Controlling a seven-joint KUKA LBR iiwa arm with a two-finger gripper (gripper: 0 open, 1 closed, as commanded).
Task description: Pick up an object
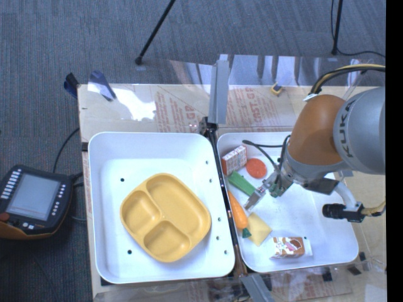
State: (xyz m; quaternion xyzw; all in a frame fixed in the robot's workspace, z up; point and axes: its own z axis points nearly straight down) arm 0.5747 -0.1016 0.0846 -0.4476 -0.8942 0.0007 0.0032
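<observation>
Jaws seemingly parted, gripper point(259, 193) above green block point(242, 182).

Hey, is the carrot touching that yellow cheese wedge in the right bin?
Touching. The camera view shows the carrot's lower tip lying right against the yellow cheese wedge with no white bin floor between them.
</observation>
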